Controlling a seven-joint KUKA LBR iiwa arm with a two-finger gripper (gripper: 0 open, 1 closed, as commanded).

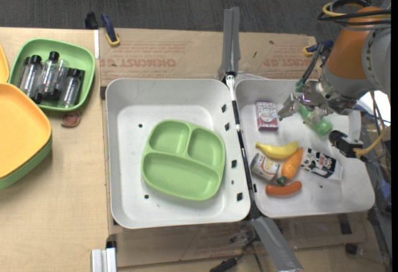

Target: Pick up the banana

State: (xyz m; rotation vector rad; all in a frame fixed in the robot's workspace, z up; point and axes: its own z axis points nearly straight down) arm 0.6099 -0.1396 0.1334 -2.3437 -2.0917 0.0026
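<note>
Jaws of the grey two-finger gripper (297,104), spread apart and empty, hover over the right white bin (357,199) in the approach step, the curved yellow banana (278,150) lying below-left beside an orange carrot (291,164), calling for a descent onto it.

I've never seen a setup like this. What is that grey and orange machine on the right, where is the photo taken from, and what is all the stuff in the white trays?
One camera above the bench looks down at a slant. The machine is a robot arm reaching in from the right; its gripper, a two-finger claw, hangs over the right bin. That bin holds the banana it should pick up, with a carrot, a small can, a red-orange toy below them, a small pink box and a black-and-white packet. The left bin holds a green divided plate. I cannot see anything gripped yet.
</note>
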